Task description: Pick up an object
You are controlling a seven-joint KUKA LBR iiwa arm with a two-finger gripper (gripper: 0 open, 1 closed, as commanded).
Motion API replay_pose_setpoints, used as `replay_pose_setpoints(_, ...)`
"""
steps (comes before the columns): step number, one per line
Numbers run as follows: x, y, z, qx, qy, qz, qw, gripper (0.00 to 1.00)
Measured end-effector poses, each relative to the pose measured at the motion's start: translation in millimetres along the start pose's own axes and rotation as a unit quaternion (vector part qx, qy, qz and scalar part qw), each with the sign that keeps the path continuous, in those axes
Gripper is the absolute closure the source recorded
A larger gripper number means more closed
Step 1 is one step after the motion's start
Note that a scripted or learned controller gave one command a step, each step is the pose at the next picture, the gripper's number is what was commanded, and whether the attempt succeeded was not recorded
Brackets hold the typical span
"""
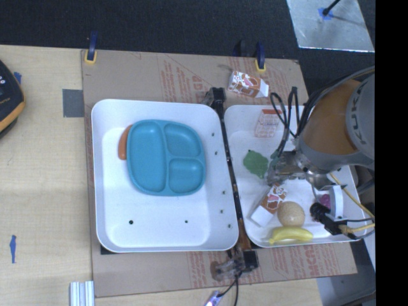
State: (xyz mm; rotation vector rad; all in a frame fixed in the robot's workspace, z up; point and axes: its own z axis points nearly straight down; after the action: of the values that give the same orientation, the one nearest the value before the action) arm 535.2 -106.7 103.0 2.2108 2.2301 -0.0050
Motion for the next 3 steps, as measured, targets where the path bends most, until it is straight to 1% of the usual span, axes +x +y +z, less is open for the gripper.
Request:
replay_pose_setpoints(1, -74.1, 47.8, 11.3, 0.000, 0.001, 0.003, 1.0000, 1.00)
replay_pose_setpoints(2, -34.8, 63.0, -68.2, -0.001, 0.002, 0.002, 1.0000, 1.00)
replay_pose_setpoints(3, -35.1, 62.1, -67.0, 0.001, 0.002, 0.002, 1.0000, 0.00)
